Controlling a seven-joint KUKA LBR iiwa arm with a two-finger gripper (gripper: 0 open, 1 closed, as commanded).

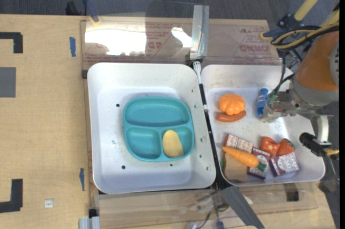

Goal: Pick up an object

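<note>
Starting at my left, the counter (38, 115) lies bare beside the left bin (102, 131), where a teal divided tray (156, 115) sits mid-floor with white margin on all sides; a yellow potato-like piece (172, 144) fills its lower right compartment. Past the shared rim, the right bin (215, 82) has open floor along its top edge. An orange pumpkin (232, 104) rests on a red sausage (232, 117), and a blue bottle (261, 101) stands just beside the end effector (280, 109), which hangs low at mid-bin; I cannot tell its opening. Crowded toward the near rim are a carrot (241, 157), small cartons (283, 163) and a red tomato-like piece (269, 145).
</note>
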